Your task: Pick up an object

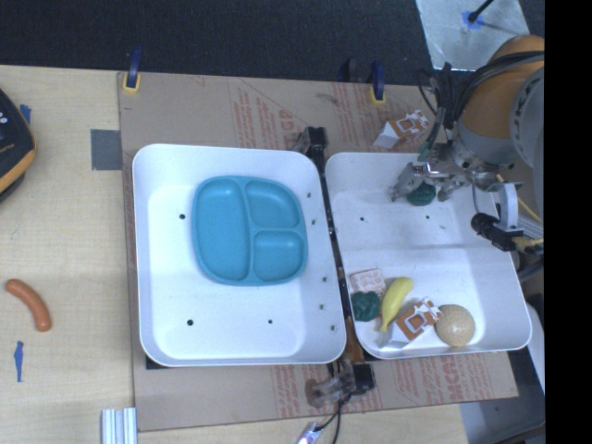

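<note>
Two white bins sit side by side on the desk. The left bin (157,331) carries a blue divided tray (248,228) near its centre. The right bin (504,336) holds the candidate objects, all gathered at its 6 o'clock edge: a yellow banana (395,301), a dark green item (366,305) touching it at 9 o'clock, a flat packet (366,279) just above that, an orange-and-white packet (417,318), and a tan ball (454,325) at the 5 o'clock corner. The clustering probably reflects objects sliding against the bin wall. The arm (499,100) enters from 3 o'clock, and its gripper (421,185) is low over the bin's 12 o'clock end, well apart from that cluster. A small dark green thing (422,194) lies at the jaws; whether the jaws are open, closed or gripping it cannot be told here. A sausage (30,303) lies on the desk at 9 o'clock, outside both bins.
</note>
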Tool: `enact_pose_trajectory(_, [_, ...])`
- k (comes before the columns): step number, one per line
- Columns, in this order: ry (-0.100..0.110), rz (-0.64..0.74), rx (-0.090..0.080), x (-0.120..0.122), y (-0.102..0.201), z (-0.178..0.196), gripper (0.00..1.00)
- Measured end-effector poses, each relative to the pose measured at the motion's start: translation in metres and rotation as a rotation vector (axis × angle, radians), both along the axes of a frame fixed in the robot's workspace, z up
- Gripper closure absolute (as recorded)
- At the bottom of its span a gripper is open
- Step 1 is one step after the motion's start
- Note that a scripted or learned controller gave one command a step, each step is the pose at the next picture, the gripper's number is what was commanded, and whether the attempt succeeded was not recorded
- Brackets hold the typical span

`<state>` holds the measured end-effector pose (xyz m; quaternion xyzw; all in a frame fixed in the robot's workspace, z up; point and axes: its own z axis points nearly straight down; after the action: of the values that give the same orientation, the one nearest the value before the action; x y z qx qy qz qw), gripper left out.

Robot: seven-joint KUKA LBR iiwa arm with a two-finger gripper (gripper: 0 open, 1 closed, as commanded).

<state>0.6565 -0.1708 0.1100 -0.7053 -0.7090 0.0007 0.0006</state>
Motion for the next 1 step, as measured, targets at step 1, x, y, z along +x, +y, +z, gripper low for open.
enact_pose_trajectory(1, [0.007, 0.003, 0.000, -0.0011, -0.0012, 0.0098, 1.00])
